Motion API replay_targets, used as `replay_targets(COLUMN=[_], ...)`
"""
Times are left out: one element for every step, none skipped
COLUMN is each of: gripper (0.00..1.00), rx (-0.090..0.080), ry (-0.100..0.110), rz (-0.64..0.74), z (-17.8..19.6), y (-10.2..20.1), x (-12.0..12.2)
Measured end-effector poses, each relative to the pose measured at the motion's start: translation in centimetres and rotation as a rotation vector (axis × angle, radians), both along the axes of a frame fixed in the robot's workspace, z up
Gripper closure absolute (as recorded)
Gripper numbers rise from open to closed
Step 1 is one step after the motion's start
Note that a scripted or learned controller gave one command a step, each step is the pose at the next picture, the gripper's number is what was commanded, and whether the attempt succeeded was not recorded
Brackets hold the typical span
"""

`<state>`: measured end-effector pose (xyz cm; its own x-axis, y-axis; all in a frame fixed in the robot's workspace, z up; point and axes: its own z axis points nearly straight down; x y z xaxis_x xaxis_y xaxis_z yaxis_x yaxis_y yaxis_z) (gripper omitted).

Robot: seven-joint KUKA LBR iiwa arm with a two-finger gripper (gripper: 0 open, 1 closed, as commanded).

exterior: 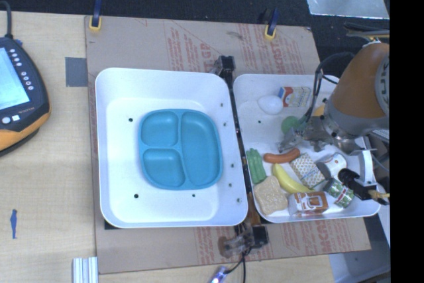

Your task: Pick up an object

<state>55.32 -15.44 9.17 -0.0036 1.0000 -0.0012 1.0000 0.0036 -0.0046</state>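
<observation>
The right bin (246, 91) holds a heap of toy food. A white egg (269, 103) and a small carton (293, 97) lie at its far end. A red sausage (281, 157), a yellow banana (289, 180), a slice of bread (270, 196), a green pickle (255, 166), a checkered waffle (305, 166), a can (340, 195) and a brown box (309, 204) fill the near half. My gripper (296, 138) is low inside this bin, just above the sausage and next to a green round item (290, 123). The arm's grey body hides part of the pile.
The left bin (112, 142) holds a blue divided plate (180, 148). A teach pendant (16, 93) lies at the bench's left edge. Two clamps (96, 16) (271, 24) pin the cardboard at the back. The orange-banded arm (361, 79) overhangs the right bin's right side.
</observation>
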Motion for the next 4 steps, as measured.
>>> replay_targets(gripper=[0.0, 1.0, 0.0, 0.0], rx=[0.002, 0.002, 0.002, 0.001], ry=[-0.002, -0.001, 0.0, 0.0], rz=[0.0, 0.001, 0.001, 0.001], z=[0.0, 1.1, 1.1, 0.0], y=[2.1, 2.1, 2.1, 1.5], x=[8.1, 8.1, 8.1, 6.1])
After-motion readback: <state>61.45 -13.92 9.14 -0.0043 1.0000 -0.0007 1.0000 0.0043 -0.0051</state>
